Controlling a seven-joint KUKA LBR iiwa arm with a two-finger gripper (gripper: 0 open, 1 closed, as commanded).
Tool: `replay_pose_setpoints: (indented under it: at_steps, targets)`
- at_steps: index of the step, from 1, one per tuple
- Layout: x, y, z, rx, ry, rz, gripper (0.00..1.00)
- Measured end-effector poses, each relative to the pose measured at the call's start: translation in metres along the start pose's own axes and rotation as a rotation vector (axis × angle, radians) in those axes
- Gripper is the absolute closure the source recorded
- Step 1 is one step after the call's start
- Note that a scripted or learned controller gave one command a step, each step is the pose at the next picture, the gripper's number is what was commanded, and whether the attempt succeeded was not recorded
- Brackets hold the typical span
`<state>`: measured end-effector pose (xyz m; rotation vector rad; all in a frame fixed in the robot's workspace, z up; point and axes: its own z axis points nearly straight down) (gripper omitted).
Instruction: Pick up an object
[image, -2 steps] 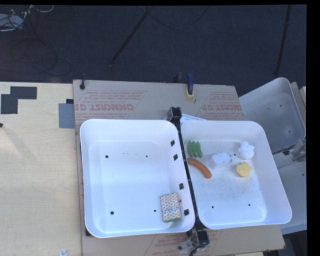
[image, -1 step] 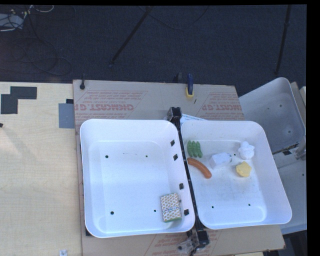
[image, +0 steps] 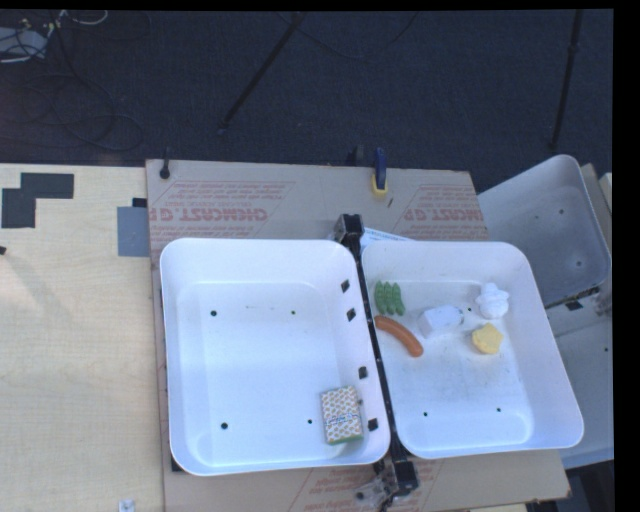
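The right bin (image: 540, 400) holds several small objects: a green pea pod piece (image: 389, 297) near its left wall, an orange sausage-like piece (image: 399, 336) below it, a white block (image: 441, 319), a white lumpy object (image: 492, 299) and a yellow piece (image: 487, 340). In the left bin (image: 190, 360) a small patterned box (image: 342, 414) lies at the lower right corner.
Both bins rest on a cardboard sheet (image: 260, 205) on a pale wooden bench (image: 70, 350). A blue and yellow clamp (image: 380, 172) grips the cardboard's far edge. A grey metal plate (image: 550, 220) stands at the right. Black clips (image: 362, 372) join the bins.
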<state>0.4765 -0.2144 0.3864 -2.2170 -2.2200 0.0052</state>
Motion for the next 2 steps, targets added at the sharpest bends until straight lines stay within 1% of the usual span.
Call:
replay_pose_setpoints:
  at_steps: [1,2]
  targets:
    - [0.016,0.0,0.039,0.005,0.002,-0.001,1.0]
    - [0.0,0.0,0.009,-0.001,-0.001,0.002,1.0]
